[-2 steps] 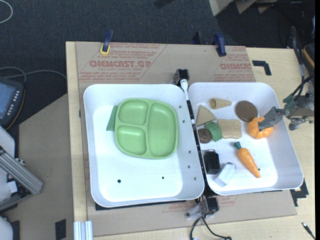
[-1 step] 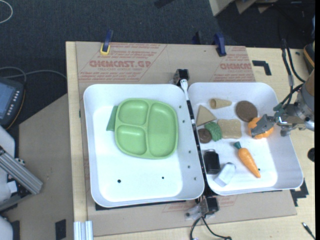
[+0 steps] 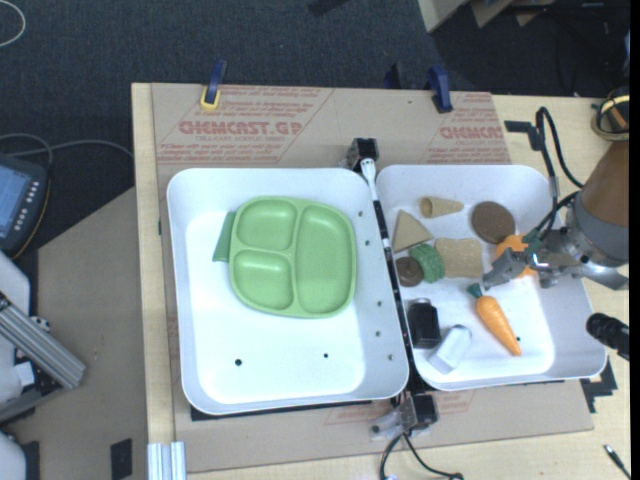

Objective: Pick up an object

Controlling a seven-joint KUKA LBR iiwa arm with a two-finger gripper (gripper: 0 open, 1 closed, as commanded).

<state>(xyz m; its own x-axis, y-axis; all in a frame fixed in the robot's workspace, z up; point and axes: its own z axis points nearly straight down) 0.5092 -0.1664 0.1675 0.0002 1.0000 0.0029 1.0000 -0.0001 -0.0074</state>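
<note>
Hand [image 3: 503, 271] sat low over the right bin [image 3: 560, 353], arm coming in from the right edge. Fingers looked parted a little, nothing visibly between them, so no grip yet as far as I could judge.

Nearest candidate was the carrot [image 3: 497, 323], lying flat on the bin floor just near-left of the hand, close but apart from it. Long axis ran diagonally: green stub end toward the far left, pointed tip toward the near right.

Advice for the step in hand: drop straight over the thick orange middle and turn the wrist so the fingers close across the short width, not along the length. Grabbing near the tip would likely squirt it out, since it tapers. Come down clear of the orange piece [image 3: 512, 244] beside the hand.

Other clutter in that bin: brown disc [image 3: 492, 220] and cone [image 3: 440, 207] at the far side, tan wedge [image 3: 408, 231], tan block [image 3: 460, 257], green ridged piece [image 3: 428, 261] toward the left, black box [image 3: 422, 323] and white tube [image 3: 451, 347] near-left. All well enough away from the carrot to leave room for the fingers.

Left bin [image 3: 200, 348] held just the green divided plate [image 3: 293, 256]; not relevant here.
</note>
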